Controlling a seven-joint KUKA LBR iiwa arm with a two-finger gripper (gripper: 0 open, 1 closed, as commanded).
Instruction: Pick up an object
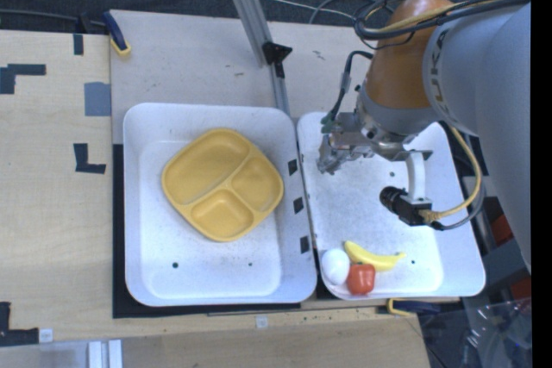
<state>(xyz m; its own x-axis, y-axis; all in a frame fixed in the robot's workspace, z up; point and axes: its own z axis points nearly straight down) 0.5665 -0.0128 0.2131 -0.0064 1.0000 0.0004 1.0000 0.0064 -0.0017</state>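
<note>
The two bins, the left bin (138, 185) and the right bin (448, 263), are showing white with fine dark speckles, and the divided plate (222, 183) in the left one is glowing a warm mustard yellow. At the near edge of the right bin a yellow banana (373, 256), a red-orange pepper (362, 278) and a white ball (334, 265) are sitting together. The arm (483, 56) is showing grey with an orange band (405, 47), the tool (330, 158) is looking dull metallic grey, and the surface (43, 211) is showing pale wood marked with dark grey tape patches.

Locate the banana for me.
In the camera view the banana lies in the near corner of the right bin, beside the white ball and touching the red pepper.
</note>
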